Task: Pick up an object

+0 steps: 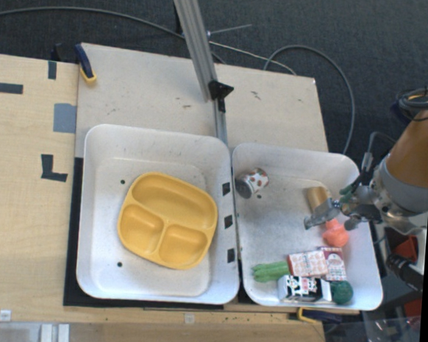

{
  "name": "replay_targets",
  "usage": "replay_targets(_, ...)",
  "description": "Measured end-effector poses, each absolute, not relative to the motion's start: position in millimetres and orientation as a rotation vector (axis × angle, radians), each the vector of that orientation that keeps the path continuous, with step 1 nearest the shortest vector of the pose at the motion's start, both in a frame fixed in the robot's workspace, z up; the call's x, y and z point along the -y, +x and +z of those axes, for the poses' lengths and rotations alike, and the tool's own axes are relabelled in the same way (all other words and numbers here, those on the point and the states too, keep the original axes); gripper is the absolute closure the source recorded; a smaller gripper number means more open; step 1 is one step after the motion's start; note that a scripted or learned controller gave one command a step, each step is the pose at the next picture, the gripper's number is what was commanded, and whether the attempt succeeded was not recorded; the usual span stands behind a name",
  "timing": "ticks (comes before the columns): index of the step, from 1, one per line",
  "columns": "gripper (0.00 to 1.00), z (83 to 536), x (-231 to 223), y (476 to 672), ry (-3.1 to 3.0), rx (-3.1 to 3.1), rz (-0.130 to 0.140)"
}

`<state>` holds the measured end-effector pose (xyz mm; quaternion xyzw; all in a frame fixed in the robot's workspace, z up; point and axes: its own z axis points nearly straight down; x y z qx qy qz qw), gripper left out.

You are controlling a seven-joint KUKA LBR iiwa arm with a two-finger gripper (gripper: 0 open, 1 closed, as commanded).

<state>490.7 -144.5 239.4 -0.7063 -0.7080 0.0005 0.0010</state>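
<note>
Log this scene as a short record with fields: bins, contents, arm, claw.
left bin: holds a yellow divided plate
right bin: holds a small white spotted cup, a brown cylinder, an orange ball, a red-and-white carton, a green vegetable toy, a black-and-white carton, a green ball
arm: at the right bin's right edge
claw: low between brown cylinder and orange ball; grip unclear
</note>
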Motion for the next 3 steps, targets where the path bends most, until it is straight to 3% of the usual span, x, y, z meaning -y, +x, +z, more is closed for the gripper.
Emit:
replay_targets(1, 0.0, 239, 145, 490.7, -2.218, 2.223, 0.001)
replay_targets(3, 0.0, 116, 134, 486.6, -2.215, 2.217, 0.008)
